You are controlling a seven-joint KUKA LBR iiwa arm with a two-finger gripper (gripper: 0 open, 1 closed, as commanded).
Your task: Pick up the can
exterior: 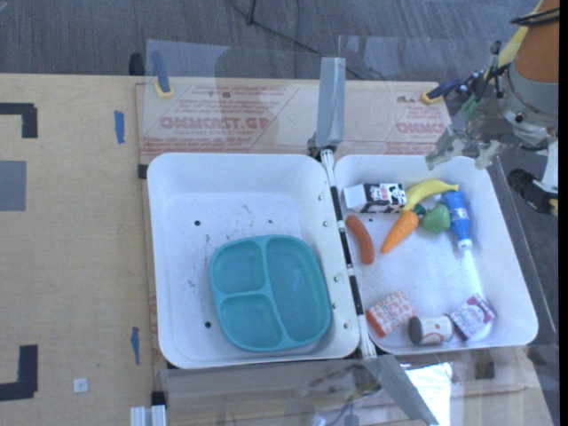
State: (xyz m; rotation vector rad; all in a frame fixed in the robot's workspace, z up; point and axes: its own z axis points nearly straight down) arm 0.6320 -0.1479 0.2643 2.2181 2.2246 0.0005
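Honestly nothing's done yet. The jaws [461, 153] hover at the far rim of the right bin [519, 264], look spread apart, and hold nothing. The can [429, 329] lies on its side well below them by the near wall, between a snack pack [390, 313] and a pouch [473, 317]. Reach, grab and lift all remain.

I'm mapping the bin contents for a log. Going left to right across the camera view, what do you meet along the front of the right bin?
Along the front of the right bin: orange-and-white packet → can lying on its side → red-and-white packet.
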